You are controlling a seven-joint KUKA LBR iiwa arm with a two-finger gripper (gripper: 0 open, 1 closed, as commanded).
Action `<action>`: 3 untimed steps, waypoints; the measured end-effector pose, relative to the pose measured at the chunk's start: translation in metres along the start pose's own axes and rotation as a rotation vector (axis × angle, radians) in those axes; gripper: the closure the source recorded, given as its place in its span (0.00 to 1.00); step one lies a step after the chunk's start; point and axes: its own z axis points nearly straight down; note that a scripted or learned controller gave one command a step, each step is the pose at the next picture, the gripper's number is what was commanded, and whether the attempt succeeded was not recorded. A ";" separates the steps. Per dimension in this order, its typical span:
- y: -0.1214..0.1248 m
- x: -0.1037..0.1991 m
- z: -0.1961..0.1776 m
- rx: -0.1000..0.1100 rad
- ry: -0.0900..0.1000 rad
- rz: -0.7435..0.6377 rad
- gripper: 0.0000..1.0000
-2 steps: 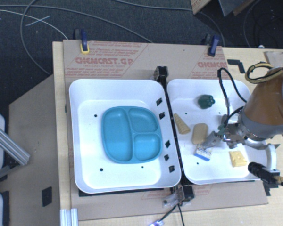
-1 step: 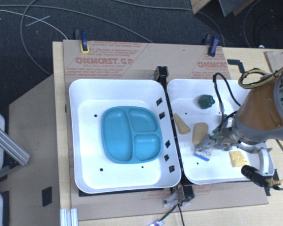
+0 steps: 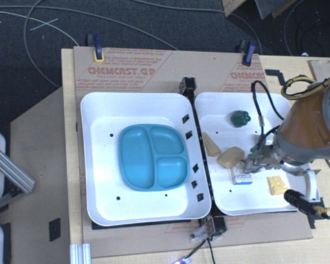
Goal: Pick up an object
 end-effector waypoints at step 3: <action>0.016 0.006 -0.176 0.005 -0.003 -0.001 1.00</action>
